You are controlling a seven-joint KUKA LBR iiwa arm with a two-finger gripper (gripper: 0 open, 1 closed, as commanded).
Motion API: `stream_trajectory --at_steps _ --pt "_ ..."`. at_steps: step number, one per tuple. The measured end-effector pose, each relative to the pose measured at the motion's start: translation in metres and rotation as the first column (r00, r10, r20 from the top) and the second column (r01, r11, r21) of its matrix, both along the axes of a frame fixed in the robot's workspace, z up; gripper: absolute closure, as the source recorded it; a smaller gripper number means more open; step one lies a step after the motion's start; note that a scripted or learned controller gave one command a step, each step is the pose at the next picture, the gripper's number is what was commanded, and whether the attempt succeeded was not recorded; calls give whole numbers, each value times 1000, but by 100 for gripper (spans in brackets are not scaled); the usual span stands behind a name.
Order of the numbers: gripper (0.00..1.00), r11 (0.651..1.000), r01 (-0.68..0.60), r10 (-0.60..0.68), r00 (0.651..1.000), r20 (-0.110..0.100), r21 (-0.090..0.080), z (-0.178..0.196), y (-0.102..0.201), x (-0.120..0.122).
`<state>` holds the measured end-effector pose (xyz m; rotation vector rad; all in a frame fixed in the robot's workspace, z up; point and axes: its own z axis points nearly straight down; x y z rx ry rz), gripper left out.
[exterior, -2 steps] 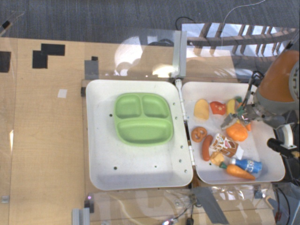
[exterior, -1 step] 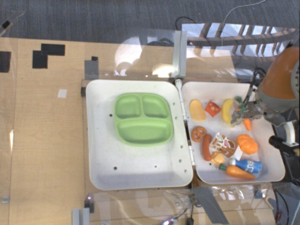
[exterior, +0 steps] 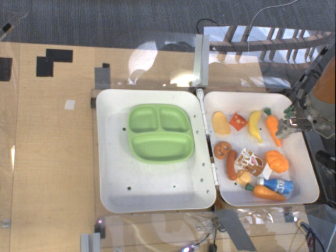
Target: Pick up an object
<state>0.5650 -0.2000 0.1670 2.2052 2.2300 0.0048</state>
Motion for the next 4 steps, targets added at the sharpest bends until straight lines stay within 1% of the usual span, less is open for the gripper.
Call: stream_trajectory --at_steps 1,2,3,4 --pt "100 997 78 -77 997 19 -4 -71 27 22" --pt "0 997 78 -78 997 7 -1 -78 28 18" --pt "0 989 146 -146 989 -8 4 -80 86 92" --pt "0 943 333 -333 943 0 2 -33 67 97"
